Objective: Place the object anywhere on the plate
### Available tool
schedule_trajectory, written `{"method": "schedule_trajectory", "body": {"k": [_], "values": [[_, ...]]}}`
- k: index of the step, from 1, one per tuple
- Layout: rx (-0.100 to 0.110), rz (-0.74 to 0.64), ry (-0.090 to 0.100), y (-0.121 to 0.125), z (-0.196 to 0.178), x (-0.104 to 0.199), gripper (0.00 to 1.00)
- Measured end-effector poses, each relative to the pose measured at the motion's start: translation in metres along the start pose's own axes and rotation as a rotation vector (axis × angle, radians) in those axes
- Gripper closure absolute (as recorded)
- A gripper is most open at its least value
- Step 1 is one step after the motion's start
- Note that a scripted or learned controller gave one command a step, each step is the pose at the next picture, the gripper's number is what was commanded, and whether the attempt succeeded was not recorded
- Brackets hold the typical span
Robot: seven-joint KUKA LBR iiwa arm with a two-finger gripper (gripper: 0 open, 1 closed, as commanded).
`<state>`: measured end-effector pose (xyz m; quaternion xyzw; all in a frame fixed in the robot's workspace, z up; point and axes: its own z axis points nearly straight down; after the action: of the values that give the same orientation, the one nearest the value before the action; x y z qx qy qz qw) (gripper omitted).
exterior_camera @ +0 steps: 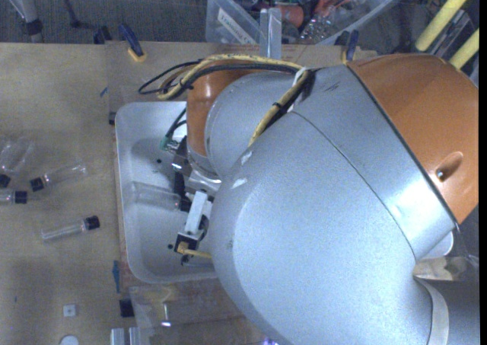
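Low inside the white bin (135,222), the grey arm's (319,214) gripper (179,180) hung; whether it was open or closed could not be told.

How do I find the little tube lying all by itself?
Find the white bin under the grey arm, then look left onto the wooden bench. The tube lies apart, below the other tubes, black cap toward the bin.
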<state>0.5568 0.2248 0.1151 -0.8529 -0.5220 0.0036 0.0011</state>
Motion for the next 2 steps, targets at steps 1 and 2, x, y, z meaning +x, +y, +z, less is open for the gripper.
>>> {"method": "schedule_trajectory", "body": {"k": [1, 2], "values": [[-0.011, -0.213, 0.012, -0.022, 0.025, -0.054, 1.00], [-0.014, -0.831, 0.001, 0.014, 0.026, 0.006, 1.00]]}}
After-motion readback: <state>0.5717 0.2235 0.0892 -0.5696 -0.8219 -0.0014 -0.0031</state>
